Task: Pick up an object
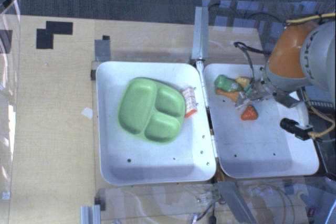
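The right bin (273, 157) holds a cluster of small items at its far left: a green piece (226, 83), a yellow piece (243, 82), an orange carrot-like piece (229, 95) and a red piece (249, 113). My gripper (245, 98) reaches in from the right and sits low over this cluster, between the orange piece and the red one. It touches or nearly touches them, and I see nothing lifted. The grey arm with its orange band (289, 57) hangs over the bin's far right corner.
The left bin (152, 173) holds a green divided plate (151, 110) and a small white and orange packet (189, 100) against its right wall. A metal divider (200, 34) stands behind the gap between the bins.
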### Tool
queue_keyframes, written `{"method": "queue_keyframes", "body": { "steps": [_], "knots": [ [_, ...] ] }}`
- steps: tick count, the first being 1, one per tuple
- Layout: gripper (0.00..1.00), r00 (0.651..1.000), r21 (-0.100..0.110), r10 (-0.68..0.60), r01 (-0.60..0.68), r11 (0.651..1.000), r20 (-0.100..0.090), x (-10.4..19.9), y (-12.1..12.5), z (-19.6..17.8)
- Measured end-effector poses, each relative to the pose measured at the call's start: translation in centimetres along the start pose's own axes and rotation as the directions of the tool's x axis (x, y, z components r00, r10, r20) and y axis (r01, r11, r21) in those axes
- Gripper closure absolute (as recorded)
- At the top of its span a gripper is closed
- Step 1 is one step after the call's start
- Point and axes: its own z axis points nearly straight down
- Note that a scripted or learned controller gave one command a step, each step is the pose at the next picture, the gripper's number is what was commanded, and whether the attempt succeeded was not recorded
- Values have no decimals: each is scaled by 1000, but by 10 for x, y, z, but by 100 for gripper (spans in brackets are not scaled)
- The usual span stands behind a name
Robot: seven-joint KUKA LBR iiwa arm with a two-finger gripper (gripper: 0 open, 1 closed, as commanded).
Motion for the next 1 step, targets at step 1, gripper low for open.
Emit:
{"method": "queue_keyframes", "body": {
  "steps": [1],
  "knots": [
    [100,995,42,100,-100,994,-5,48,74,-80]
  ]
}}
